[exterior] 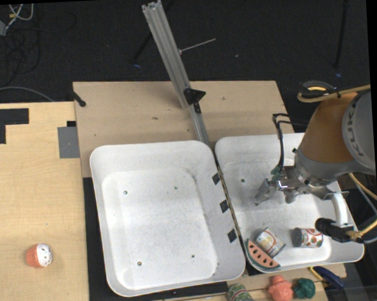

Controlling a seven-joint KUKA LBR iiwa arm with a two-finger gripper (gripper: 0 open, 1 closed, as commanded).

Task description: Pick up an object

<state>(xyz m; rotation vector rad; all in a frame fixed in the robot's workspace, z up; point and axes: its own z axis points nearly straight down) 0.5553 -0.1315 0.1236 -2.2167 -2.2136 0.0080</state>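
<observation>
Gripper perhaps open, above small can in right bin

Looks like a robotics lab or test cell: two shallow white plastic bins side by side on a bare plywood bench, a slanted grey aluminium rail rising behind, loose black cables on dark carpet, black tape markers on pale board, and a grey-and-orange industrial arm reaching in
</observation>
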